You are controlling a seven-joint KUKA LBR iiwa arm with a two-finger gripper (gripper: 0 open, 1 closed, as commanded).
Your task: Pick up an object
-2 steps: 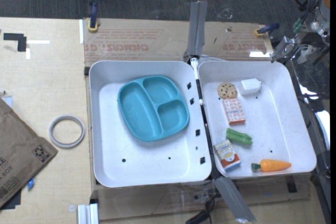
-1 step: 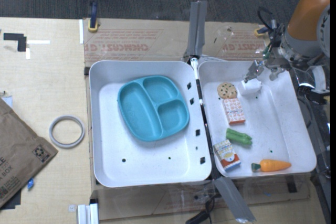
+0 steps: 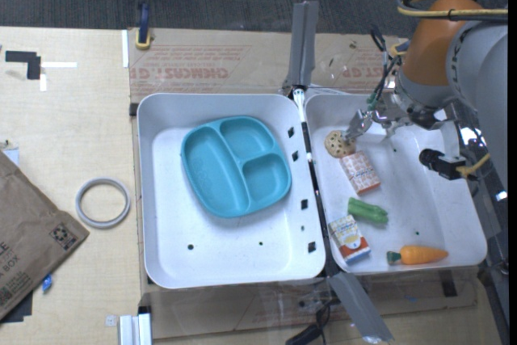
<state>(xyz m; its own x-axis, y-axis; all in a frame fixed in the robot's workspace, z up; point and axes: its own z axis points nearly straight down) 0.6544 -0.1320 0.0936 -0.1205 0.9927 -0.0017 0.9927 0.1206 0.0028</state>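
The gripper (image 3: 355,128) is lowered near the right bin's (image 3: 452,198) far-left corner, just beside a cookie (image 3: 336,144); whether its jaws are open cannot be told. A blue plate (image 3: 235,165) is seen mid-left bin (image 3: 161,198).

Divided plate (image 3: 235,166) in left bin (image 3: 153,198); cookie (image 3: 336,144), carrot (image 3: 420,255) in right bin (image 3: 460,198).

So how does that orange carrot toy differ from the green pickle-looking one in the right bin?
The orange carrot toy is longer and tapers to a point, with a small green stem end; the green pickle-shaped toy is shorter, blunt and one colour. The carrot lies near the front edge of the right white bin, while the pickle sits nearer the middle, beside the small cartons. Both lie flat on the bin floor, well away from the gripper.
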